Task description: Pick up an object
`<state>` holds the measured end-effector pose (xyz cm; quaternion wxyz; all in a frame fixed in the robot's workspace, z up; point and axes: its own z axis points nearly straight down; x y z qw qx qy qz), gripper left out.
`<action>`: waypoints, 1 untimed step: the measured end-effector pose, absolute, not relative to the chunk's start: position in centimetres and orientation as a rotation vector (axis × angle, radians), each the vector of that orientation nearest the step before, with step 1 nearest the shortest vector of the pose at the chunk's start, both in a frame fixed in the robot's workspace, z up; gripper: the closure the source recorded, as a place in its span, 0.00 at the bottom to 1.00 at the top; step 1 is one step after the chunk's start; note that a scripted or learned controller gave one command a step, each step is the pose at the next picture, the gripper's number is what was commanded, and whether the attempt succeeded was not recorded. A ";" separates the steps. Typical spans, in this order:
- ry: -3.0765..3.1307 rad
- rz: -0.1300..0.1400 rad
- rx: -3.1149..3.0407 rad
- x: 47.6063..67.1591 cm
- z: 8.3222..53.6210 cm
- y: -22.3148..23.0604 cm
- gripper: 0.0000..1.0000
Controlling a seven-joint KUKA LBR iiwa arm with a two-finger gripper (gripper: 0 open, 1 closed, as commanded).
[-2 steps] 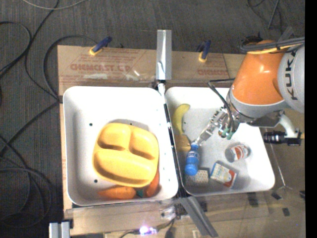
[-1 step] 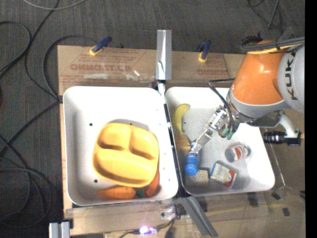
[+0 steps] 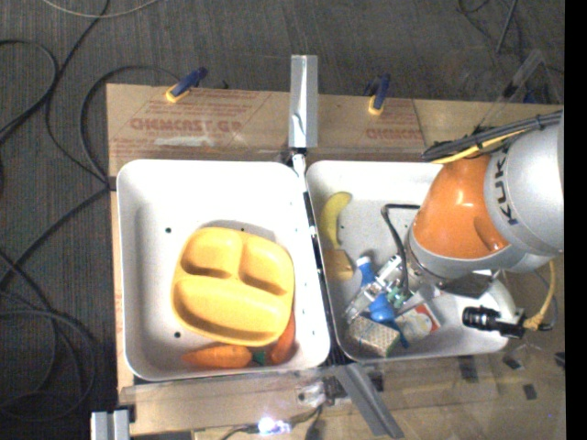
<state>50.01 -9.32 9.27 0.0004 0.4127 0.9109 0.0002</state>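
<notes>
Several small things lie heaped in the right bin, under and beside the end effector: a blue piece, a speckled grey-brown block at the bin's near wall, a white packet with red marks, and, farther back along the left wall, a smooth yellow banana-like shape with a duller yellow thing just below it. The end effector hangs low over this heap, metal parts pointing down and to the left, right by the blue piece; whether its fingers are apart or closed cannot be told, and nothing can be seen held between them. The arm reaches in from the right, its glossy orange band bulging over the bin and its grey shell curving above. In the left bin rests a rounded yellow moulded tray with three hollows, lying over an orange carrot-like shape. Both bins are shallow, white and smooth-walled, on a brown cardboard-topped table with two blue-and-yellow clamps at its far edge.
</notes>
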 end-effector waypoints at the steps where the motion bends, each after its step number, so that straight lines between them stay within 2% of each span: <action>1: 2.861 -0.001 1.299 50.1 9.9 -9.4 1.00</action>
